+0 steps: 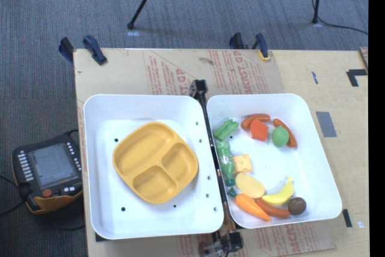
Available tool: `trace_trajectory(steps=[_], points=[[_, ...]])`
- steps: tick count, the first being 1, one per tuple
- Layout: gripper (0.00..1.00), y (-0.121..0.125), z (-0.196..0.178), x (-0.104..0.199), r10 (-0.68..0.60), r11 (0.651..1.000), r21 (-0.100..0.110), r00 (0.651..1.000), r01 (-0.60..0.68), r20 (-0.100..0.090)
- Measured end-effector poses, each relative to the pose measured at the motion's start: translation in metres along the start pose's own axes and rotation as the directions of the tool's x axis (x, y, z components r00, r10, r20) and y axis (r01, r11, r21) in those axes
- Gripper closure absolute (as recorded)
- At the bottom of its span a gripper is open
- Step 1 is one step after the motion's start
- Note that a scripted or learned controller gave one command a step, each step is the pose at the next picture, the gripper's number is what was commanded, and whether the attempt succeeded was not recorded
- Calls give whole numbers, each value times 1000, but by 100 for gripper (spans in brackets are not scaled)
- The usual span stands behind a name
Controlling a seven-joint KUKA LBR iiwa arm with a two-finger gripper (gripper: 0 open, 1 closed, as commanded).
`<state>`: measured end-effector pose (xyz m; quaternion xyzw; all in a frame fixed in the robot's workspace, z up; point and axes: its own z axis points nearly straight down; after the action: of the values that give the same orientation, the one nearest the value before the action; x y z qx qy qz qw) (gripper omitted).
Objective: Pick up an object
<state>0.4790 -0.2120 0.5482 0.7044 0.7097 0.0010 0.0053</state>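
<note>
Yellow plastic, a divided plate [155,162] lies in the left bin [91,129]. The toy food, the things to pick from, is all in the right bin [317,135], to the plate's right. Nearest the plate are green beans [225,129] and a cheese cube [242,163]. Farther right lie a potato [249,185], a carrot [251,206], a banana [278,194], a brown ball [296,206], a green ball [280,137] and a sausage [255,118]. Left of the plate, off the bench, sits a control pad [48,171].

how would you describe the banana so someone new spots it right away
Look in the right white bin, among the toy foods near its front edge. The banana is the curved yellow piece lying between the pale potato and the dark brown ball; nothing else there is crescent-shaped.
</note>
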Motion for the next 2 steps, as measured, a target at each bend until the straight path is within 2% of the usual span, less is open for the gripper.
trace_trajectory(steps=[2], points=[[100,4,-20,2,-16,1000,-11,1000,17,6]])
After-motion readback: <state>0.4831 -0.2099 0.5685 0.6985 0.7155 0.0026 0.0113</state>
